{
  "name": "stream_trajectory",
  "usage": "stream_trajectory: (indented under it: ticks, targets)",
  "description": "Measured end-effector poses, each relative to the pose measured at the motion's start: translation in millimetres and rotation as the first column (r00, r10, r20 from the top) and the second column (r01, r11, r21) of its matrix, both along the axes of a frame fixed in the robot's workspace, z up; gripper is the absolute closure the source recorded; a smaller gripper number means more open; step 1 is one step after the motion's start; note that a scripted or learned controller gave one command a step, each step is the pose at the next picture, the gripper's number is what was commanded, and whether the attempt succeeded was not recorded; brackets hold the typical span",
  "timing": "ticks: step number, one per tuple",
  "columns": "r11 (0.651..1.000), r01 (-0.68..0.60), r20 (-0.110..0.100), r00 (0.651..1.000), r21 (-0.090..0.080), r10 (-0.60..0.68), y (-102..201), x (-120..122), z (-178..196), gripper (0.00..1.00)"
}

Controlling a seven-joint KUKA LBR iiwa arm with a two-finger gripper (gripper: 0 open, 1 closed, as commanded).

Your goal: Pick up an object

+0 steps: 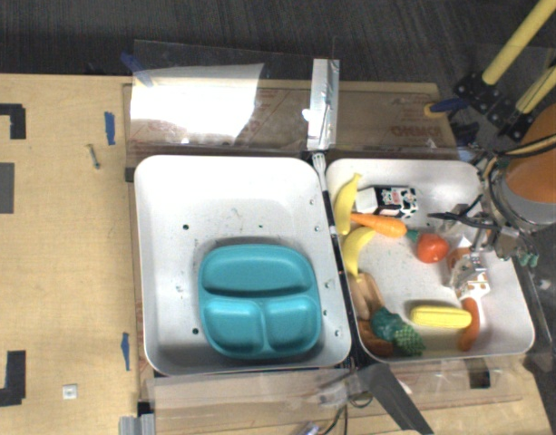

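The right bin (504, 333) holds several toy foods. Two yellow bananas (346, 198) lie along its left wall, with an orange carrot (379, 226) across them. A red tomato (431, 248) sits near the middle, and a black-and-white carton (395, 199) lies at the back. A yellow corn-like piece (441, 317) and a red-orange piece (470, 326) lie near the front. My gripper (471, 275) hangs low over the right side of this bin, just right of the tomato and above the yellow piece. Nothing is clearly held in it.
The left bin (169, 198) holds a teal divided plate (258, 299) at its front. A green leafy toy (397, 330) and brown bread pieces (368, 293) crowd the right bin's front left corner. The arm's orange band (539, 178) is over the right bin's right rim.
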State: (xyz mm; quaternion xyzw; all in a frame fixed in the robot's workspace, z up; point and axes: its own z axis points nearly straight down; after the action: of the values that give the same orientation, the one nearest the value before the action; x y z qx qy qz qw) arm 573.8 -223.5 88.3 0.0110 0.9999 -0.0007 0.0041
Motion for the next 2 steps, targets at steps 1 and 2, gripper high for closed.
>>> stream_trajectory:
  ticks: [1,2]
  targets:
    - [0.999,0.046,0.001,0.999,0.001,-0.046,3,-33,0,0.00]
    - [0.999,0.044,0.017,0.999,-0.003,-0.044,3,-28,14,1.00]
